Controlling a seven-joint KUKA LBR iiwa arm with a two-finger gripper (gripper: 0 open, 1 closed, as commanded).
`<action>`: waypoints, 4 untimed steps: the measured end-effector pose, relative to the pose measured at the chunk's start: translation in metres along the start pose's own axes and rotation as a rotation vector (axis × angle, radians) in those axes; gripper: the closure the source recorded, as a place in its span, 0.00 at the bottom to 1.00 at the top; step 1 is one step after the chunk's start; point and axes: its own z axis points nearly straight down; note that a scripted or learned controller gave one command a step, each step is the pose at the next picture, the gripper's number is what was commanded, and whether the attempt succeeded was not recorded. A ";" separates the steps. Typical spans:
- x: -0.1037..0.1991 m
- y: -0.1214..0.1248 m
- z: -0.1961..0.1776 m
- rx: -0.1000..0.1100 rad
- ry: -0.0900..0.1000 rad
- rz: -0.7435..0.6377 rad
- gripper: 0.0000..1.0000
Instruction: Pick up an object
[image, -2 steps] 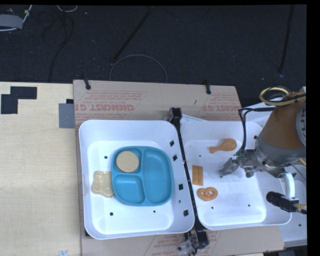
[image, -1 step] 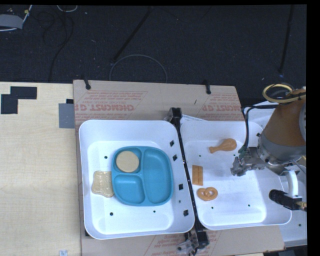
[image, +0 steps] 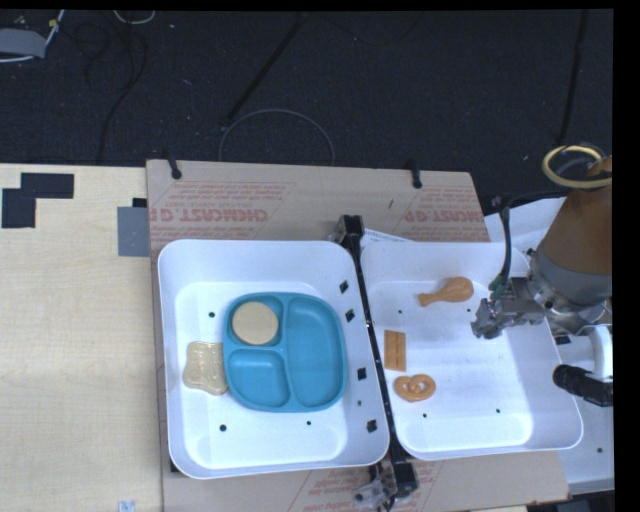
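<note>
My gripper (image: 487, 322) hangs over the right bin (image: 470, 435), near its right side, just right of a tan drumstick-shaped piece (image: 448, 292). Nothing shows between its fingers. An orange flat rectangular piece (image: 396, 351) lies at the bin's left side, and an orange pretzel (image: 414, 387) lies just below it. In the left bin (image: 200, 440) sits a blue divided plate (image: 285, 352) with a round tan cookie (image: 254, 323) in its upper left compartment. A pale cracker-like piece (image: 205, 367) lies beside the plate's left edge.
The grey arm with its orange band (image: 582, 240) comes in from the right above the right bin's edge. A black divider (image: 365, 340) runs between the two bins. Cardboard (image: 300, 205) lies under both bins.
</note>
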 end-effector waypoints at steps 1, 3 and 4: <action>-0.001 0.001 -0.040 -0.001 0.000 0.000 1.00; 0.109 0.005 -0.041 0.006 0.003 -0.004 1.00; 0.161 0.010 -0.032 0.007 0.003 -0.003 1.00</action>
